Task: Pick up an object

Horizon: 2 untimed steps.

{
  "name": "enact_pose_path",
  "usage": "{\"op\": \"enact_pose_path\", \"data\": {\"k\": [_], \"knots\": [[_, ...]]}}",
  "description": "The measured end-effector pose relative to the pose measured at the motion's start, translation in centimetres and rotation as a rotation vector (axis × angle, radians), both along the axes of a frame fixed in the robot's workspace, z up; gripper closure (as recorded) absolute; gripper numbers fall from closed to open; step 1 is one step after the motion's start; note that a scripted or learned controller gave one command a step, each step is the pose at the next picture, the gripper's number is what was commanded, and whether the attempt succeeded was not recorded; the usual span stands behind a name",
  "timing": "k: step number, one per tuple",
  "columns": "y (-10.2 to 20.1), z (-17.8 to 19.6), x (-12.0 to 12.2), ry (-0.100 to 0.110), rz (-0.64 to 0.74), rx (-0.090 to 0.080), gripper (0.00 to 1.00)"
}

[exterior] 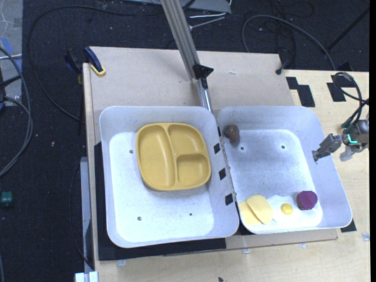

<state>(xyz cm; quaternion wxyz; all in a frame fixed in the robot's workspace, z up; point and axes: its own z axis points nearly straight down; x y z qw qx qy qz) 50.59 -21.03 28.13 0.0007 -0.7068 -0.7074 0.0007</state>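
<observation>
From my seat the pick looked barely begun. The gripper (324, 149) sat at the right edge of the frame, over the outer rim of the right bin (267, 119), and I saw nothing between its fingers; at that size I could not tell how far apart they stood. Every candidate lay in that bin untouched: a purple ball (306, 200) in the lower right, a small yellow piece (286, 209) just left of it, a pale yellow block (259, 208) further left along the bottom wall, and a brown lump (232, 133) up in the bin's top left corner beside the divider. The left bin (117, 157) carried a yellow tray (174, 156) with three compartments, well apart from the arm. The gripper was nearer the purple ball than the rest, though well above it in the frame. So I judged that nothing was done yet: choosing a target, moving over it, coming down, closing and lifting all remained.
</observation>
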Motion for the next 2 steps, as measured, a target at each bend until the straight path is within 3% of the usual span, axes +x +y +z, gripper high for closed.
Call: {"op": "enact_pose_path", "data": {"k": [1,2], "knots": [[0.0,0.1,0.1,-0.002,0.0,-0.001,0.0],[0.7,-4.4,0.0,0.0,-0.001,0.0,0.0]]}}
